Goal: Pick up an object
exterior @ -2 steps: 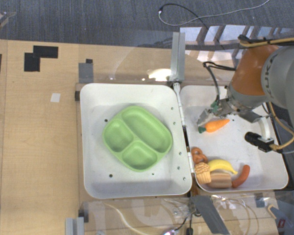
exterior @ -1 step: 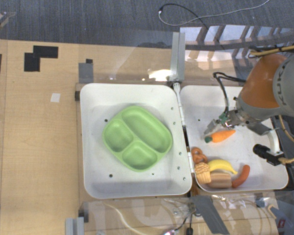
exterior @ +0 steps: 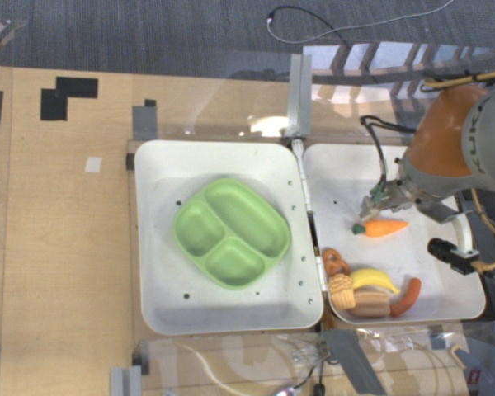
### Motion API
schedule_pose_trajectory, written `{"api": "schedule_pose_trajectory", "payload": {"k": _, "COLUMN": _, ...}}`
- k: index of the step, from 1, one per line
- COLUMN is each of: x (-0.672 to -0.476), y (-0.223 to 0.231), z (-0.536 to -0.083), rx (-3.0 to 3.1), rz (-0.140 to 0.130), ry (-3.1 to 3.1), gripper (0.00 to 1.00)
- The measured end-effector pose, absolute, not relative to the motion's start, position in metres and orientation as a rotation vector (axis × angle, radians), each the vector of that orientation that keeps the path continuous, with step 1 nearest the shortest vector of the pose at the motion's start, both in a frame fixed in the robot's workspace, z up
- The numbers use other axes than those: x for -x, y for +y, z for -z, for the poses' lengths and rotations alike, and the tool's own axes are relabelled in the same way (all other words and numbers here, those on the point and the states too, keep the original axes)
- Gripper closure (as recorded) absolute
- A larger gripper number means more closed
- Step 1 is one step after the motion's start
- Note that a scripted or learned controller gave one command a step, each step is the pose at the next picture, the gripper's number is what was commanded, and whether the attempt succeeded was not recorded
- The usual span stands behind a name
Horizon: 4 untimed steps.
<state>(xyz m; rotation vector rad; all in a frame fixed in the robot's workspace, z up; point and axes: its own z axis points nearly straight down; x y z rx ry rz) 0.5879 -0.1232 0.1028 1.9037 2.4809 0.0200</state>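
Note:
An orange toy carrot (exterior: 382, 228) with a green tip lies in the middle of the right bin (exterior: 338, 172). My gripper (exterior: 374, 207) hangs just above the carrot's left end, its fingers pointing down and to the left. Nothing shows between the fingers. At the bin's front edge lies a cluster of toy food: a pretzel (exterior: 333, 261), a yellow banana (exterior: 374, 280), a corn cob (exterior: 341, 288), a brown bread piece (exterior: 370, 304) and a red sausage (exterior: 404, 296).
The left bin (exterior: 157, 304) holds a green divided plate (exterior: 232, 232). A metal post (exterior: 298, 97) stands at the back between the bins. My arm's orange band (exterior: 447, 134) and black cables hang over the right bin's far right side.

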Motion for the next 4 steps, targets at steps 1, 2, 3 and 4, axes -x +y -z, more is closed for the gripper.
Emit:
{"api": "schedule_pose_trajectory", "payload": {"k": 1, "x": -0.588, "y": -0.123, "z": -0.103, "rx": -1.904, "rz": -0.020, "ry": 2.481, "gripper": 0.00}}
{"api": "schedule_pose_trajectory", "payload": {"k": 2, "x": -0.624, "y": -0.183, "z": -0.089, "rx": -1.963, "rz": -0.007, "ry": 2.439, "gripper": 0.00}}
{"api": "schedule_pose_trajectory", "payload": {"k": 3, "x": -0.627, "y": -0.181, "z": -0.102, "rx": -1.953, "rz": -0.015, "ry": 2.440, "gripper": 1.00}}
{"api": "schedule_pose_trajectory", "payload": {"k": 4, "x": -0.655, "y": -0.160, "z": -0.181, "rx": -1.946, "rz": -0.006, "ry": 2.456, "gripper": 1.00}}
